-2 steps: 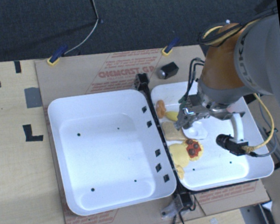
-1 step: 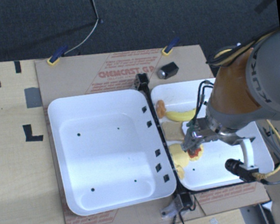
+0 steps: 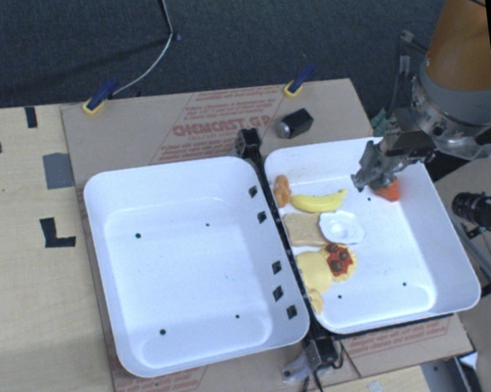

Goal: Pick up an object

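The right bin (image 3: 407,268) holds play food along its left side: a yellow banana (image 3: 320,200), a small orange piece (image 3: 280,186), a tan toast slice (image 3: 301,229), a white fried egg (image 3: 340,227), a yellow piece (image 3: 315,273) and a red bit (image 3: 339,262) on it. A small orange-red thing (image 3: 390,190) lies near the bin's far right wall. My gripper (image 3: 371,172) hangs over the far part of this bin, just up and left of the orange-red thing and right of the banana's tip. Nothing is seen held in it.
The left bin (image 3: 184,270) sits beside the right one, with a row of black clips (image 3: 272,250) along the shared wall. A small black block (image 3: 295,123) rests on the cardboard behind the bins. Clamps (image 3: 299,80) hold the cardboard's far edge.
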